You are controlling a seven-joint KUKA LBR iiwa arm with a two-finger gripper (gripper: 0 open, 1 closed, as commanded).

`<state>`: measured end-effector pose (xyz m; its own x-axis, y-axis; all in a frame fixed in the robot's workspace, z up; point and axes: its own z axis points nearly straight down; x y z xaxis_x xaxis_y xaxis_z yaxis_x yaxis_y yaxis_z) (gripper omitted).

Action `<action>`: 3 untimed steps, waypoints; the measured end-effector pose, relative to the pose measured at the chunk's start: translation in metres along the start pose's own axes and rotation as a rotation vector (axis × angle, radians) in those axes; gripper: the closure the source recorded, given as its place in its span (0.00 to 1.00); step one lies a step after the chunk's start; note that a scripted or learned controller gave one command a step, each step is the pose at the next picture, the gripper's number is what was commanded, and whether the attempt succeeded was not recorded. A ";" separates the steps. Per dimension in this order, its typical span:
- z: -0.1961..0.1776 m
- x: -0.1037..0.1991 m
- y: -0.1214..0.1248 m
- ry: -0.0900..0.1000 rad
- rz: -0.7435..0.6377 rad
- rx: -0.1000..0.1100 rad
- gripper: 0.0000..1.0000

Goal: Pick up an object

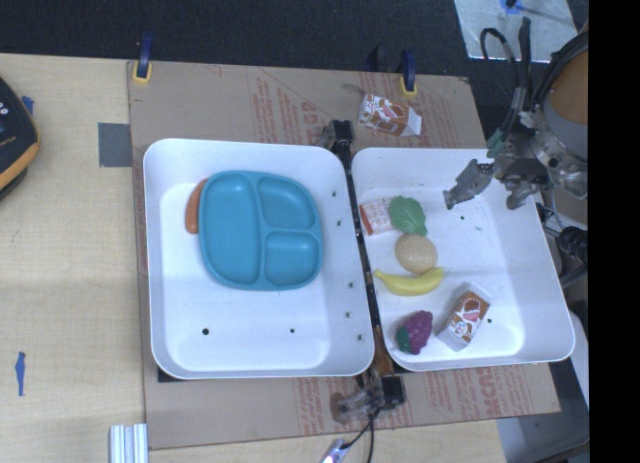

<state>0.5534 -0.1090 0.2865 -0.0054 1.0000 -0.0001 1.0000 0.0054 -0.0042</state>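
you see the cardboard sheet [250, 101] spread over the bench, and on it the two white bins side by side: the left bin [170, 341] and the right bin [520, 281]. in the left bin lies a blue divided plate [262, 228] with three compartments, and an orange sausage-shaped piece [192, 209] pokes out from under its left edge. the grey arm [560, 101] comes in from the right, and your gripper [492, 186] hangs over the upper part of the right bin with its two dark fingers spread apart and nothing between them. the things you could pick all sit in the right bin, left of and below the gripper and apart from it: a yellow banana [408, 281] curved near the middle, a red and white carton [464, 319] tilted near the lower edge, a green leafy piece [407, 214] just beside a small red and white packet [376, 216], a beige rounded piece [415, 251] touching the banana from above, and a purple bunch of grapes [414, 331] just beside the carton. another small red and white packet [389, 116] lies on the cardboard above the bins.
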 end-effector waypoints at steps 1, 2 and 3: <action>0.194 0.001 0.024 0.000 0.000 0.007 0.00; 0.195 0.005 0.002 -0.001 0.000 0.001 0.00; 0.194 0.014 0.050 -0.001 0.000 -0.002 0.00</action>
<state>0.6023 -0.0945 0.0921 -0.0054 1.0000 -0.0009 1.0000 0.0054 -0.0025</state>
